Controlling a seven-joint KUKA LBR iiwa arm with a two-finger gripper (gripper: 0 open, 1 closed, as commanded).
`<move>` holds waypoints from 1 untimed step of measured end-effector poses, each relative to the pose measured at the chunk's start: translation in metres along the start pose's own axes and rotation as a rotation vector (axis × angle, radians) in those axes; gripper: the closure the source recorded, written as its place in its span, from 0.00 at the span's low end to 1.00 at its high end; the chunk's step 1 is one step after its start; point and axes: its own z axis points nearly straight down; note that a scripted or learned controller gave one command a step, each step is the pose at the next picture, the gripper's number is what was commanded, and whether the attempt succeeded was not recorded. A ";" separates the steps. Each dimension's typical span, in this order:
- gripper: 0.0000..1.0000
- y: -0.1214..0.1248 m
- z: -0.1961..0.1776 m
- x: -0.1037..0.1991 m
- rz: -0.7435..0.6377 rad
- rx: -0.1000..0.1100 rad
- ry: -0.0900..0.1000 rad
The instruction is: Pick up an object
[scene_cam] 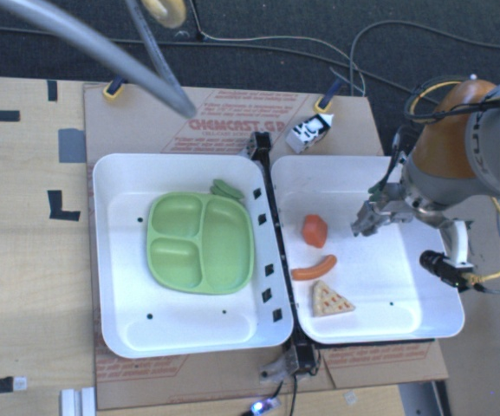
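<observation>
Jaws [364,224] low over right bin [423,315], upper middle; opening not discernible, nothing seen between them. Grey arm [453,159] entering from right. Left bin [120,232] carrying green divided plate [201,242], small green piece [227,190] at plate's top edge. Right bin: orange sausage [314,269] centre-left, waffle wedge [330,302] just below it, red piece [315,230] above, near jaws but apart.

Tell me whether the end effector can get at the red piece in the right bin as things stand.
Probably yes. The end effector hangs over the right bin, beside the red piece, with bare white floor between them. The sausage and the wedge lie nearer the camera, off that path.
</observation>
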 end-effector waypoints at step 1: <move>1.00 0.004 -0.043 -0.001 0.000 -0.001 0.000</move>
